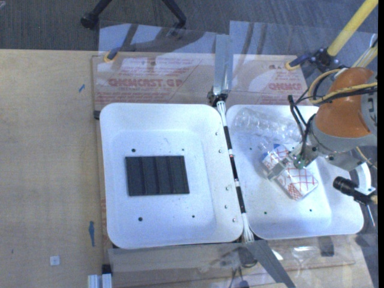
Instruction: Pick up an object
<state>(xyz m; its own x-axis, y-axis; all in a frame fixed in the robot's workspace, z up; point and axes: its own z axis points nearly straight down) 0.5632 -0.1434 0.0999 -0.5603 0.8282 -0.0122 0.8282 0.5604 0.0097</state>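
Hovering pincer [298,159] over red-checked packet [297,183], right bin [342,221]; grip state unclear; print unreadable.

Grey arm [339,138] with orange band [343,110] and black cables.

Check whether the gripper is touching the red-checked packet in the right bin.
Cannot tell. In the camera view the gripper overlaps the red-checked packet in the right bin, but the slanted look-down shows neither contact nor gap plainly.
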